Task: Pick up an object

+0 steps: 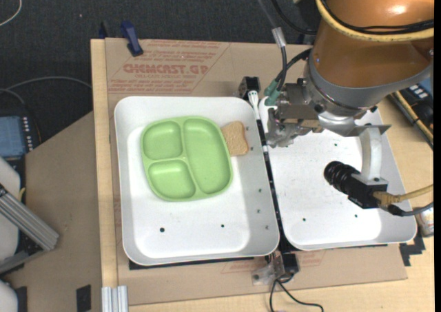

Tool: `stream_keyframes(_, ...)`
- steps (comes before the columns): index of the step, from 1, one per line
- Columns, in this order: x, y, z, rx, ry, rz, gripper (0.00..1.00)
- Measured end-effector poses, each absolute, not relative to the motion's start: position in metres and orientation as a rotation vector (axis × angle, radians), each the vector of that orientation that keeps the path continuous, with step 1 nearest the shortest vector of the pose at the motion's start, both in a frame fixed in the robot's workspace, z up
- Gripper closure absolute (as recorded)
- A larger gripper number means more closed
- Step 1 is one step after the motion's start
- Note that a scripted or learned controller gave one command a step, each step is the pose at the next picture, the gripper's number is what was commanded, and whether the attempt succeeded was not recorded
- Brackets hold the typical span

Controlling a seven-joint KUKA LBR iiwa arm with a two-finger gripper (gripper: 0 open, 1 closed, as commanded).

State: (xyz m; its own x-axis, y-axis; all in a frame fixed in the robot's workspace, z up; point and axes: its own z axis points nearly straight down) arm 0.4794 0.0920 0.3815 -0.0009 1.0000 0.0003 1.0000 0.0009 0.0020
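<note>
Green plate (186, 159), with three compartments, lies in the left bin (179, 238), a tan biscuit-like piece (236, 138) touching its upper right rim. The gripper (277, 128) hangs over the right bin's (310, 217) upper left corner, beside the divide; whether it is wide or narrow cannot be told. Both bins sit on printed brown cardboard (172, 63), with dark carpet (55, 7) beyond.

green tray (186, 159) in left bin's (180, 229) middle

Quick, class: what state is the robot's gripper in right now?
Gripper: open or shut cannot be told; it sits over the right bin, by the divider, with nothing visibly held.
</note>
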Motion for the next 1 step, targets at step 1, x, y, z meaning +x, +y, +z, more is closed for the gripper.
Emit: stream_keyframes(1, 0.4792, 0.1603, 0.4207, 2.212, 2.229, 0.010, 1.00)
